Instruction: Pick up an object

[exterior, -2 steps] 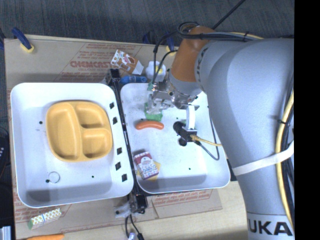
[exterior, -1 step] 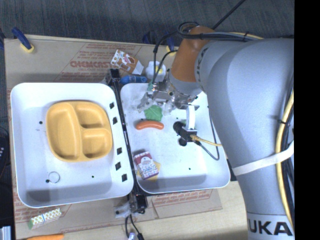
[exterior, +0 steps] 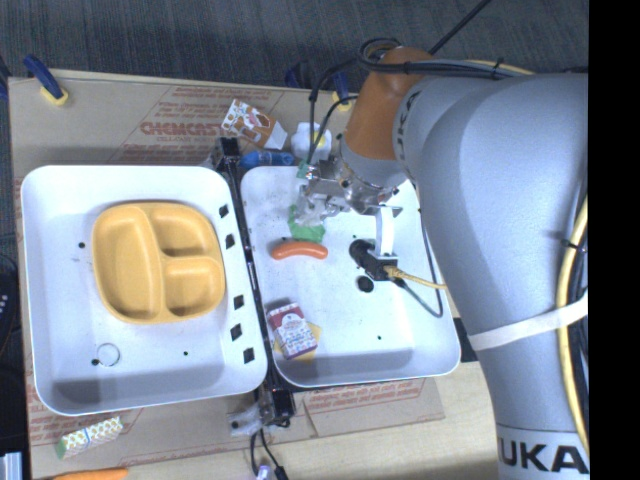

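The orange hot dog (exterior: pixel 299 251) lies flat in the middle of the right bin (exterior: pixel 340 363), its long side running left to right across the picture. A green thing (exterior: pixel 306 230) sits just above it. The big grey arm (exterior: pixel 480 218) comes in from the right and bends down into the top of that bin. Its gripper (exterior: pixel 322 196) hangs over the green thing; I cannot tell its state. A small red-and-white packet (exterior: pixel 292 330) lies near the bin's lower left. The left bin (exterior: pixel 55 298) holds a yellow tray (exterior: pixel 158 260) with three sections.
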`<action>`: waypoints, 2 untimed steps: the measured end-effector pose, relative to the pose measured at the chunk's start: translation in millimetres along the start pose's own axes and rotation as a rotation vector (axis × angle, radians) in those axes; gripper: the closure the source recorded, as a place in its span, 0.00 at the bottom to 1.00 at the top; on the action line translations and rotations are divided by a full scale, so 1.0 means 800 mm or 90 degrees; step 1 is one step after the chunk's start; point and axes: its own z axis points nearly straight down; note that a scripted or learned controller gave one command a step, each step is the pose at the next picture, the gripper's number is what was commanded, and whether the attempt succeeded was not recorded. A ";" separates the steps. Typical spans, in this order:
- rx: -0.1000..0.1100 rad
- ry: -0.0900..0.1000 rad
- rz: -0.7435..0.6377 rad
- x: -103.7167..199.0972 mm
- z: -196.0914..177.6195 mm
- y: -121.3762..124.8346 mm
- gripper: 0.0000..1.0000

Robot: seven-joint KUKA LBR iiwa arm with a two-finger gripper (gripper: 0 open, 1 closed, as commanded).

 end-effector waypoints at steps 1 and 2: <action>0.000 0.000 0.000 0.000 0.000 0.000 0.00; -0.004 -0.001 -0.094 0.009 0.025 -0.008 0.00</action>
